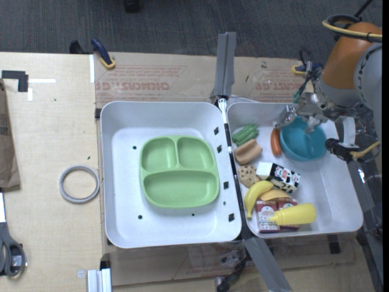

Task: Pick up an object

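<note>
Two bins: left white bin [115,181] holds one green three-part plastic tray [179,171].
Teal plastic bowl [303,141]: right bin's far end; gripper [301,115] above its rim — finger state indistinguishable.
Beside bowl: one orange sausage [276,141], one green bean pod [245,132].
Nearer: one yellow banana [256,194], one yellow bottle [294,214].

Arm over the right bin's toys

The gripper [302,119] hangs above a blue bowl [303,143] at the right bin's [340,208] twelve o'clock; a green divided plate [179,172] sits centred in the left bin [115,181].

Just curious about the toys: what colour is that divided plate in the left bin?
Light green. The divided plate shows plainly in the camera view.
</note>
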{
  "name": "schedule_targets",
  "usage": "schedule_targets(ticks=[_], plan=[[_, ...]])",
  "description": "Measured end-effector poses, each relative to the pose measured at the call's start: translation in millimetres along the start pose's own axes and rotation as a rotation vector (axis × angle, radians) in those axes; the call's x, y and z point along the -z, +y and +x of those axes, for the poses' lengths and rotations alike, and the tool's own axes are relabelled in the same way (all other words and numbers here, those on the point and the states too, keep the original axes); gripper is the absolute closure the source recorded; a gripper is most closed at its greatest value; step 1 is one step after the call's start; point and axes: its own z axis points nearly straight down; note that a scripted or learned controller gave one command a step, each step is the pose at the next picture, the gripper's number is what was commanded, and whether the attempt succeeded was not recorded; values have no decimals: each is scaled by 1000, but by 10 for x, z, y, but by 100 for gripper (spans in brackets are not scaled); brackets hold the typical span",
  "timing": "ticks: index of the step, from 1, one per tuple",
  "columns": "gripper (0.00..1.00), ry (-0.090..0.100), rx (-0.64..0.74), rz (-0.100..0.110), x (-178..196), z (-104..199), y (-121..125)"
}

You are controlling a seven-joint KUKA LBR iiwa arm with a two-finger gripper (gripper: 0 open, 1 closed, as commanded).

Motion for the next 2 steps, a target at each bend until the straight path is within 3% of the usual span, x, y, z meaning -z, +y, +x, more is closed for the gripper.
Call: schedule_targets(ticks=[1,2], plan=[[0,-15,-478,2,-138,195,-58],[100,-9,-473,-4,7,231,-23]])
